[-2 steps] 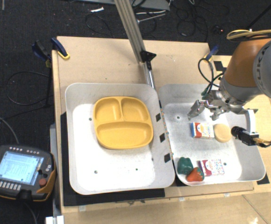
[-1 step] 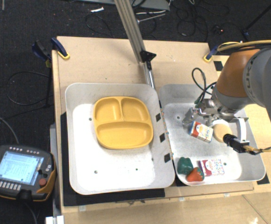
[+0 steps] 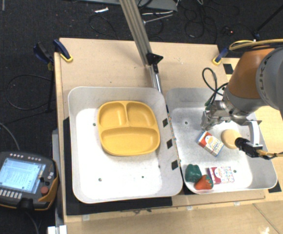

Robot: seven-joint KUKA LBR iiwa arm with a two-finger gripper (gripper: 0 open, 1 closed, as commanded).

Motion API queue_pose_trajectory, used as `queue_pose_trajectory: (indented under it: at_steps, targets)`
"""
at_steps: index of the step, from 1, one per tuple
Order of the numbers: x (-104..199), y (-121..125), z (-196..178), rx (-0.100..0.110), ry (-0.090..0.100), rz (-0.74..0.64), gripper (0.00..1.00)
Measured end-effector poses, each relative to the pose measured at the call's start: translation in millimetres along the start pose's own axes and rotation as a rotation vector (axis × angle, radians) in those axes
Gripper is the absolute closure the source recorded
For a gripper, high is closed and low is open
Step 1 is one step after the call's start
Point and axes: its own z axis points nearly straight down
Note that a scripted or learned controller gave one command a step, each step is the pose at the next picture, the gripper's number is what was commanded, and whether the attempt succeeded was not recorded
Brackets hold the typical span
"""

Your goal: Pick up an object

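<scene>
Objects for the pick lie in the right bin [image 3: 190, 118], and your claw [image 3: 210, 126] hangs over that bin's middle, just above a small carton with an orange and white face [image 3: 210, 144]; whether it touches the carton you cannot tell from this slant, and you cannot tell how the claw is set either. Just right of the carton you have a pale round ball-like object [image 3: 229, 139], close beside it. Nearer the bin's front edge you find a green piece [image 3: 193, 171] touching a red piece [image 3: 204, 182], and right beside them a flat red and white packet [image 3: 221, 175]. Your arm [image 3: 258, 82] comes in from the right, its orange band above the wrist. In the left bin [image 3: 83, 179] you see a yellow plate with three compartments [image 3: 129, 127], lying flat toward the back half. Both bins sit side by side on the counter [image 3: 102, 62]. Off the counter's left front corner, a teach pendant with a lit screen [image 3: 20, 177] lies on the dark floor.
</scene>
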Motion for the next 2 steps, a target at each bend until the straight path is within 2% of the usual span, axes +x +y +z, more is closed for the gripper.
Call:
queue_pose_trajectory:
  at_steps: [1, 2]
  targets:
    - [1.6, 3.7, -43.0, -0.004, 0.000, -0.002, 1.00]
    - [5.4, 1.6, -105.9, -0.005, -0.001, -0.003, 1.00]
